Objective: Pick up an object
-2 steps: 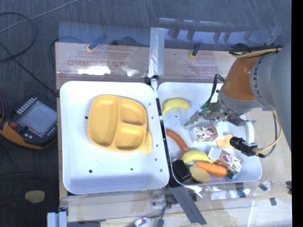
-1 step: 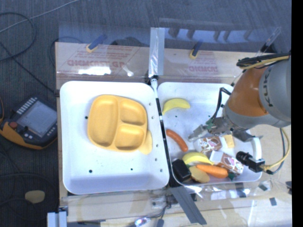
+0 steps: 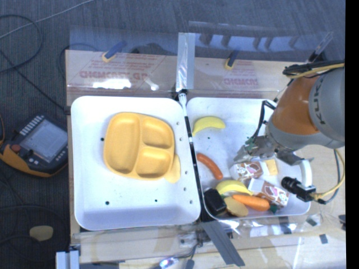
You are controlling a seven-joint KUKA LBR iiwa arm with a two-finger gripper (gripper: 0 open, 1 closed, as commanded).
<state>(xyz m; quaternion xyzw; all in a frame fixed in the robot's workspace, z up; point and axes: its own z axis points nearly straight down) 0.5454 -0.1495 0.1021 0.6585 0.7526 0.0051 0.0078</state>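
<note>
I'm reaching in from the right, my orange-banded wrist hanging over the right bin (image 3: 247,106), and my gripper (image 3: 253,148) is low over the clutter at that bin's near-right part. Whether anything sits between my fingers, or how they stand, I cannot tell from up here; my own wrist hides them.

Right below and just beside my fingertips lies a brown-and-white packet (image 3: 247,170), tilted, its long axis running roughly left to right with the right end a little higher. A pale yellow block (image 3: 271,166) sits just to its right. A second packet (image 3: 274,194), red and white, lies nearer the front wall, pointing down to the right.

Further left, the sausage (image 3: 209,165) lies on a diagonal, upper-left to lower-right. The banana (image 3: 208,124) near the far-left corner curves with its long axis about left-right, the tips drooping toward the front. A second yellow piece (image 3: 231,187) sits at the front, and the carrot (image 3: 251,202) lies just beside it, long axis left-right, its green end to the right. A dark object (image 3: 215,201) rests at the front-left corner.

In the left bin (image 3: 84,150) sits a yellow divided tray (image 3: 139,145), flat, well apart from me.
</note>
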